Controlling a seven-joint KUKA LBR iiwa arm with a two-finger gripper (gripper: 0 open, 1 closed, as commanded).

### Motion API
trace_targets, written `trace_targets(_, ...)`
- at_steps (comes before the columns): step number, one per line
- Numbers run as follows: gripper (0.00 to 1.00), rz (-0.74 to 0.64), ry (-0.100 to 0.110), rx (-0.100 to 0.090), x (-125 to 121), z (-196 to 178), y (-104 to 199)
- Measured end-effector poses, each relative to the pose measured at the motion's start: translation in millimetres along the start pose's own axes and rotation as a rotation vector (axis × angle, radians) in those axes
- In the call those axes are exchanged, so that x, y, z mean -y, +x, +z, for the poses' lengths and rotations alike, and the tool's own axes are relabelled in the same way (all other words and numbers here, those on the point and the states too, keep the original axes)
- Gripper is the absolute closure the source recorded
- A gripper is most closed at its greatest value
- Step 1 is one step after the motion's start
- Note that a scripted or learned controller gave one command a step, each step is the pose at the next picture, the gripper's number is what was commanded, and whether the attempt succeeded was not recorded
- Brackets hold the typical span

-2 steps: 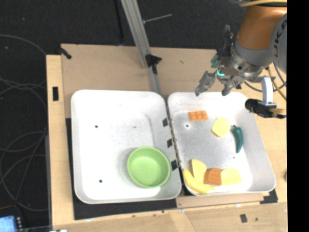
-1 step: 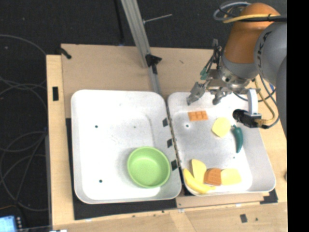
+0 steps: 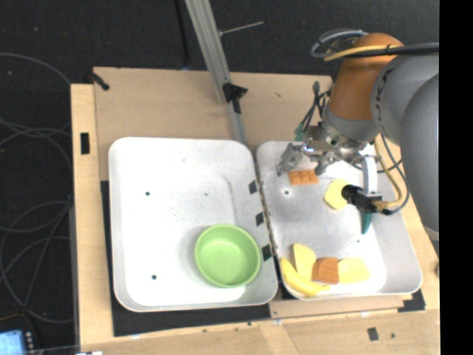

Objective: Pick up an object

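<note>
My gripper [image 3: 301, 166] hangs over the far left part of the right bin [image 3: 392, 235], open, with one finger on each side. Just below and between the fingertips, a small orange ridged piece [image 3: 302, 177] lies flat on the bin floor; I cannot tell whether the fingers touch it. A yellow rounded piece [image 3: 335, 195] lies to the right of it. At the bin's near edge sit a yellow banana [image 3: 295, 279], a yellow wedge [image 3: 304, 257], an orange-brown block [image 3: 325, 271] and another yellow piece [image 3: 353, 270].
A green bowl [image 3: 228, 255] stands in the near right corner of the left bin [image 3: 148, 198]. A metal pole [image 3: 211, 43] rises behind the bins. The grey arm [image 3: 414, 102] fills the space above the right bin's far right side.
</note>
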State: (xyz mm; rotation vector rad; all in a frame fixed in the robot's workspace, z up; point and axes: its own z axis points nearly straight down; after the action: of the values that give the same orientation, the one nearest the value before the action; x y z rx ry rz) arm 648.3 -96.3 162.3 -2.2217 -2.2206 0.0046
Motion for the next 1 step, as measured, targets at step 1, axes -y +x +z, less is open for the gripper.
trace_targets(1,0.00,0.002,0.000,0.001,-4.8,44.0,-5.1)
